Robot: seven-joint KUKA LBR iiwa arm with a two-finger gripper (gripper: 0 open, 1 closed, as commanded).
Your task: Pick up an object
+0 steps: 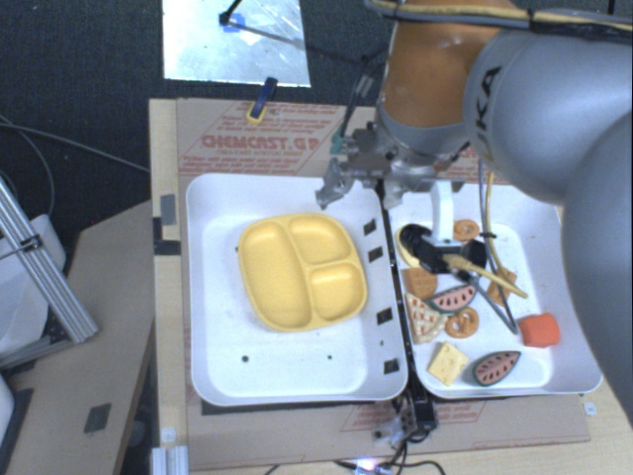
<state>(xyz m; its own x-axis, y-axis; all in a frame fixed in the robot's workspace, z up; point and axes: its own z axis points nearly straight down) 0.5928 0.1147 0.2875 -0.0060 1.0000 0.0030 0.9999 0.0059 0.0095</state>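
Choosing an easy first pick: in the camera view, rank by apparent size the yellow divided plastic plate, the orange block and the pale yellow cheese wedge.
1. Yellow divided plastic plate, by far largest.
2. and 3. Pale yellow cheese wedge and orange block: too alike to rank.

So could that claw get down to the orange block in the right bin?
Probably yes. The orange block lies on the bin floor near the right edge with nothing on top; the claw sits above the bins' far side.

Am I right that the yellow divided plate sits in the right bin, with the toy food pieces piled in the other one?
Not quite. In the camera view the yellow divided plate sits in the left bin, not the right. The toy food pieces are piled in the right bin.
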